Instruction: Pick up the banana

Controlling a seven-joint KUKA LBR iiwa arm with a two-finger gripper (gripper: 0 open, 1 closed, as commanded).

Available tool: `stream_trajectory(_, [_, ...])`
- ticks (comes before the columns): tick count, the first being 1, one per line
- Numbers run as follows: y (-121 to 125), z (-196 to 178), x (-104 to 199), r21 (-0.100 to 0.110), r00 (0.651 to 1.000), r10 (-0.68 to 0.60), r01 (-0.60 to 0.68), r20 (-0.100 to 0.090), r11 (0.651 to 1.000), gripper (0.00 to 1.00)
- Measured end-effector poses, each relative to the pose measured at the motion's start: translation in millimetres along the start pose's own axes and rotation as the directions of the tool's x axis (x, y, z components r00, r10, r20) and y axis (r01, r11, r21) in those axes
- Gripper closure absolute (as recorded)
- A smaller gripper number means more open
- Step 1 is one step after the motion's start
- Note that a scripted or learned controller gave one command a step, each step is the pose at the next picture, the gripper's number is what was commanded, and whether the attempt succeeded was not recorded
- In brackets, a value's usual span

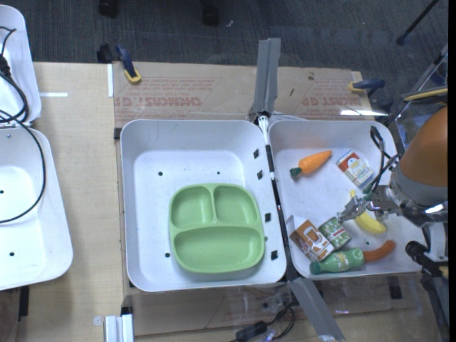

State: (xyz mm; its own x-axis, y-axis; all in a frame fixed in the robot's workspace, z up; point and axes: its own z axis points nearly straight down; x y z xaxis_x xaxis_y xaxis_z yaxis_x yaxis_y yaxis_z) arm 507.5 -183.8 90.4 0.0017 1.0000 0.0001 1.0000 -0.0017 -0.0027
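The yellow banana (372, 224) lies in the right bin (313, 137), near its right wall. Part of it is covered by my gripper (355, 209), which hangs low right over the banana's left end. The grey arm with its orange band (427, 152) reaches in from the right. Whether the gripper touches the banana I cannot tell.
Crowding the banana are a green bottle (338, 261), an orange sausage (379, 251), a green packet (334, 232) and a brown box (311, 239). A carrot (313, 162) and a small carton (354, 167) lie farther back. The left bin (142, 191) holds a green divided plate (216, 227).
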Motion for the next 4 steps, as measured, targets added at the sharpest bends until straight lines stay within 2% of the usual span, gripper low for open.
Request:
stream_trajectory(1, [-29, -16, 31, -0.006, 0.986, 0.167, -0.167, 0.003, 0.986, 0.00])
stream_trajectory(2, [-11, 0, 11, 0.001, 0.987, 0.161, -0.161, 0.000, 0.987, 0.00])
stream_trajectory(3, [-11, -7, 11, 0.004, 0.987, 0.161, -0.161, -0.001, 0.987, 1.00])
stream_trajectory(4, [-14, -126, 49, 0.000, 0.996, 0.088, -0.088, 0.001, 0.996, 1.00])
